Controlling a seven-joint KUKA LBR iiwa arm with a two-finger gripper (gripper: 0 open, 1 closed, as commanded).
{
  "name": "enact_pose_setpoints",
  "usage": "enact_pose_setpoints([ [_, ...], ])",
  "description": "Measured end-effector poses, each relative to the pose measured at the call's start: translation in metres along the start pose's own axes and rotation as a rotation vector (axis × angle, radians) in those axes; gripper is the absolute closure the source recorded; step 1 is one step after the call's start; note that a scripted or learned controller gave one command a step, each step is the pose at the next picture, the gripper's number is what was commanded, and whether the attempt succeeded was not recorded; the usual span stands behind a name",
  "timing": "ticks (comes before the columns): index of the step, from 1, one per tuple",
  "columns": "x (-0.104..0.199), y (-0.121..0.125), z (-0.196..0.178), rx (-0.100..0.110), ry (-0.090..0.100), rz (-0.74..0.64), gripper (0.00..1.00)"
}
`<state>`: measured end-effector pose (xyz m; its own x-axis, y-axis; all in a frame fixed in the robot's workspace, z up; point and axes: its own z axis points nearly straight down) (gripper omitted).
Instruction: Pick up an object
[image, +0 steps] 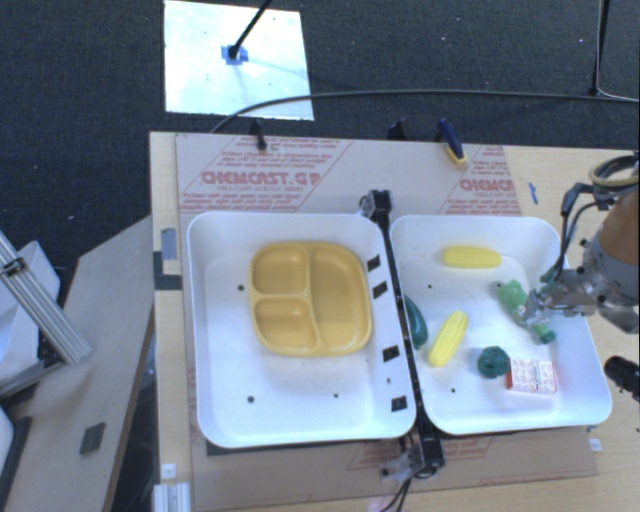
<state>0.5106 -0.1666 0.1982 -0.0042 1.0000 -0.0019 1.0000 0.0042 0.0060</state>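
Note:
My gripper reaches in from the right and hangs low over the right side of the right bin. A light green object lies just to its left. A small green piece shows right under the gripper tip; whether it is gripped is unclear. Also in this bin are a yellow corn cob at the back, a second corn cob in the middle, a dark green object against the divider, a teal lump and a red-and-white packet at the front.
The left bin holds a yellow divided plate. Black clips run along the seam between the bins. A blue clamp sits on the board behind the bins. The grey arm fills the right edge.

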Motion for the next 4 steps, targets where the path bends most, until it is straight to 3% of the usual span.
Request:
enact_pose_setpoints([
  [1,0.0,0.001,-0.025,0.002,0.001,-0.001,1.0],
  [3,0.103,0.037,-0.043,0.002,0.003,-0.005,1.0],
  [4,0.154,0.058,-0.029,0.003,0.003,-0.006,1.0],
])
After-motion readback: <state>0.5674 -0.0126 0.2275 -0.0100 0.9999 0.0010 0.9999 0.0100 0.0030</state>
